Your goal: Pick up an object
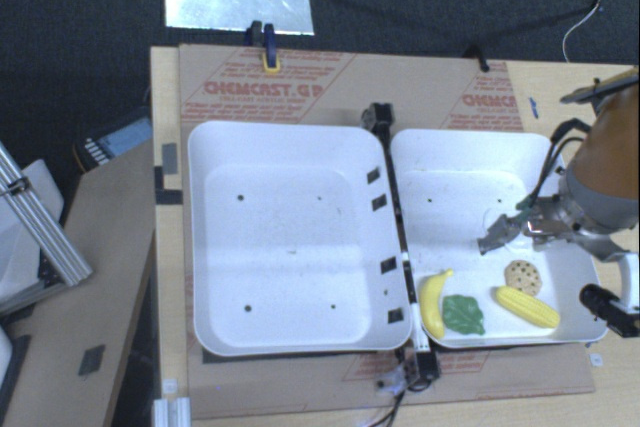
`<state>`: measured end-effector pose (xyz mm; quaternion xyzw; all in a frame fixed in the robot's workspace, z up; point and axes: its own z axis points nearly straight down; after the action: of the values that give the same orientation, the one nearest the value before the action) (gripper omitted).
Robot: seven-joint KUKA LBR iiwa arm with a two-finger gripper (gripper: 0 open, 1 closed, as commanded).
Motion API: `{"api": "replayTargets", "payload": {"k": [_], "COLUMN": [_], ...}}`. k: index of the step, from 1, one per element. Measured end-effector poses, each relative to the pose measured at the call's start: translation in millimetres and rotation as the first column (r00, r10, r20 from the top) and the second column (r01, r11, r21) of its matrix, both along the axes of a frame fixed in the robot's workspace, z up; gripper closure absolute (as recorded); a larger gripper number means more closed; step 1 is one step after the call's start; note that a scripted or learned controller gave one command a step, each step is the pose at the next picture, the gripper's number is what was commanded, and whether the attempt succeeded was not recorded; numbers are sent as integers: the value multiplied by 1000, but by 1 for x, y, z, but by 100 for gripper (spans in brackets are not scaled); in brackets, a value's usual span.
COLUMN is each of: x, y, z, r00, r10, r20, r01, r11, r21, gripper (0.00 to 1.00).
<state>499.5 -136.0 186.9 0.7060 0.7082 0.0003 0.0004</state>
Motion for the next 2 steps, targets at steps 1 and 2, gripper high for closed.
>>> {"api": "replayTargets", "payload": {"k": [1, 2], "x": [0, 26], "y": [89, 149], "z": [120, 244], "r00": [1000, 1000], "r10": [12, 10], "r20": [13, 17], "r01": [-12, -10], "r11": [1000, 1000], "r21": [2, 2], "gripper": [0, 0]}}
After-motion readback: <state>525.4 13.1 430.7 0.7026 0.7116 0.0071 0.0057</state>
